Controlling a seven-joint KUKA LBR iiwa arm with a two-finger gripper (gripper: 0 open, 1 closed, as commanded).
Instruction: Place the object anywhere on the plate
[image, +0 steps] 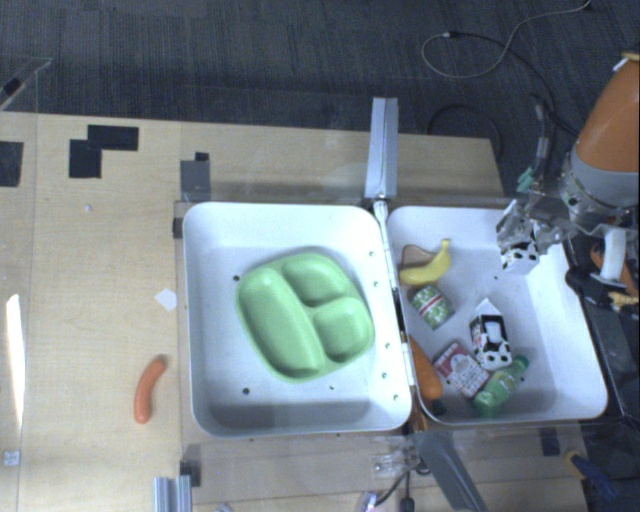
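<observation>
A green three-compartment plate (303, 315) lies in the left bin (210, 400). The right bin (575, 345) holds a banana (427, 264), a small green can (431, 306), a black-and-white carton (489, 340), a red-and-white packet (460, 368), a green bottle (498, 388) and an orange carrot (425, 373) by the divider. My gripper (520, 245) hangs over the far right part of the right bin, well right of the banana, above bare bin floor. I see nothing between its fingers.
An orange sausage-like toy (148, 388) lies on the wooden bench left of the bins. A metal post (381, 150) stands behind the divider between the bins. Cables trail across the dark floor at the back.
</observation>
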